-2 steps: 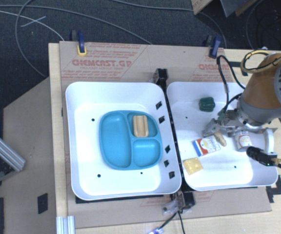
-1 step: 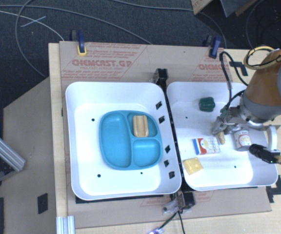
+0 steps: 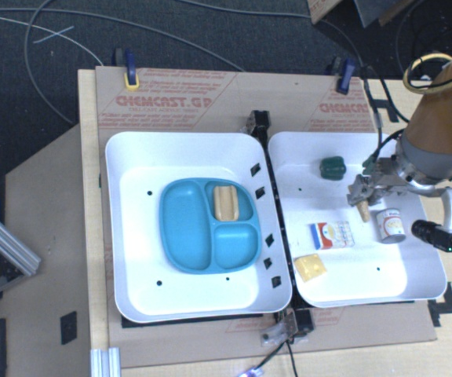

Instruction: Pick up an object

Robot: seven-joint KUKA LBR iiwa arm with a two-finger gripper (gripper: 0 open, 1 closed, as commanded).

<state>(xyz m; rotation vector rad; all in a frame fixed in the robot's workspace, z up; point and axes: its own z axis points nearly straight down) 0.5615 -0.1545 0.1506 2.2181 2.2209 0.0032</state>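
Observation:
My gripper (image 3: 365,195) hangs low over the right bin (image 3: 422,285), near its upper right part. A small tan piece (image 3: 362,211) shows just under the gripper's tip; whether it is held is unclear. A white can (image 3: 390,225) lies on its side just right of the gripper. A dark green block (image 3: 333,166) sits up and left of it. A red, white and blue packet (image 3: 332,234) lies below and left of it, and a yellow piece (image 3: 310,268) lies near the bin's front left.
The left bin (image 3: 132,171) bears a blue divided plate (image 3: 187,222) with a tan block (image 3: 225,203) in its upper right compartment. Black clips (image 3: 262,210) run along the seam between the bins. Cables (image 3: 383,100) trail over the bench behind the right bin.

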